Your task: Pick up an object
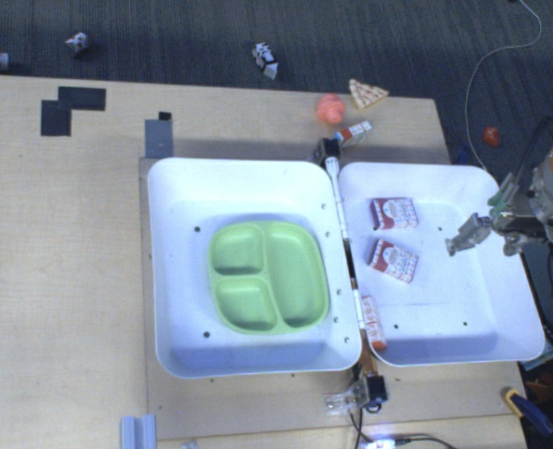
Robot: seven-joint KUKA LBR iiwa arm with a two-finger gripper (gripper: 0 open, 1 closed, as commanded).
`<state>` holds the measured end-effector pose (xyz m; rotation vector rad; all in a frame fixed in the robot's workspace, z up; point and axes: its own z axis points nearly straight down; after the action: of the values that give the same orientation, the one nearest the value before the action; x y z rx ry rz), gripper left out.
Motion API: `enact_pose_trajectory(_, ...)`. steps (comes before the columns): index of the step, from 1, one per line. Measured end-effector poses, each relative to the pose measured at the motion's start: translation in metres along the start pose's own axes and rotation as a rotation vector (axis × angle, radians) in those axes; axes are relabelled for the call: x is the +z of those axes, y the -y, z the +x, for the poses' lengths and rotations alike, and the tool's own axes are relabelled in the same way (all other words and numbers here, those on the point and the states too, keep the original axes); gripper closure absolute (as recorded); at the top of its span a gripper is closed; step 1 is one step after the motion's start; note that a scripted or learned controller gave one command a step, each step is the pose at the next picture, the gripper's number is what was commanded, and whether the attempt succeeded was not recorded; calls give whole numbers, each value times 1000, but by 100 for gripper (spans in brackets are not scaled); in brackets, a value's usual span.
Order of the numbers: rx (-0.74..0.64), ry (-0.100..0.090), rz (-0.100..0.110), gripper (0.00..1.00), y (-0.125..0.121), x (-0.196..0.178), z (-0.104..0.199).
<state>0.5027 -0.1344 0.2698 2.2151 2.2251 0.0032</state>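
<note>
At 9 o'clock from the grey two-finger gripper (pixel 477 232), whose spread I cannot tell, lie 2 red-and-white cartons (pixel 393 260); descend centred over 1.

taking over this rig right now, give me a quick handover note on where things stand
Hand: above the right side of the right bin, nothing visibly between its fingers.
Things: two small red-and-white cartons lie in the right bin, the upper carton and the lower carton, both to the hand's left. A green divided plate lies in the left bin.
Done: no pick yet.
Left: move over a carton, likely the nearer lower one, grasp and lift.
</note>
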Motion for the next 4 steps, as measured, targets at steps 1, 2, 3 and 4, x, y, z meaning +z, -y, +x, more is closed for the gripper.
enact_pose_trajectory(1,1,2,-14,0,-87,174,22)
enact_pose_trajectory(2,0,-1,-18,100,-89,163,23)
enact_pose_trajectory(3,3,3,-3,100,-126,139,-57)
enact_pose_trajectory(4,-1,2,-5,100,-167,86,-72)
